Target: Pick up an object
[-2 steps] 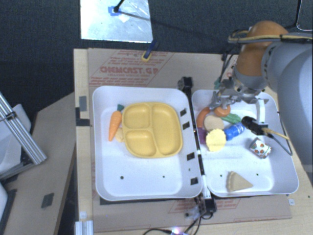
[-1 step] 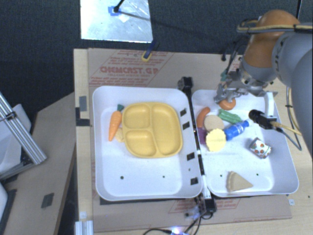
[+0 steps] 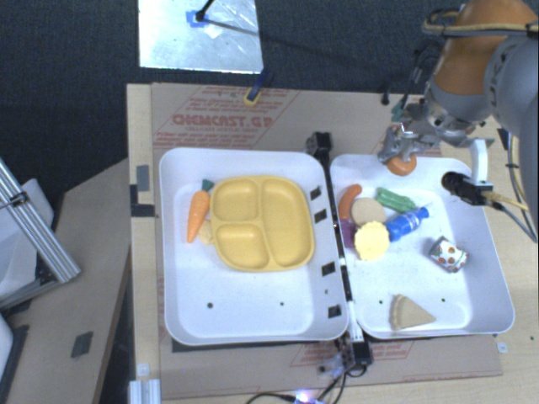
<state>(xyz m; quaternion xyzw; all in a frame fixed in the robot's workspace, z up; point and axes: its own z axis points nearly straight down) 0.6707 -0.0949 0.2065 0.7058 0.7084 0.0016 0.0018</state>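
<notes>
1. Hand state: the hand (image 3: 402,148) hangs over the far edge of the right bin (image 3: 484,263). An orange round object (image 3: 402,165) sits directly under its tips, but whether the fingers are apart, together or clamped on it cannot be told.
2. Task object location: the orange round object lies at the far rim of the right bin, touching or just below the hand. Contact is unconfirmed.
3. Progress: judged from this position, the approach is complete or nearly so. A confirmed grasp and a lift clear of the bin are not yet shown.
4. Other right-bin contents: a sausage-shaped piece (image 3: 349,199), a green piece (image 3: 395,199), a blue bottle (image 3: 406,223), a yellow round piece (image 3: 371,241), a small patterned object (image 3: 447,255) and a tan wedge (image 3: 409,312).
5. Left bin (image 3: 181,297): a yellow divided plate (image 3: 257,223) with a carrot (image 3: 197,214) just beside it.
6. Readable writing: the cardboard sheet (image 3: 223,118) under the bins carries red print, apparently "CHEMCAST GP"; the smaller lines are illegible.
</notes>
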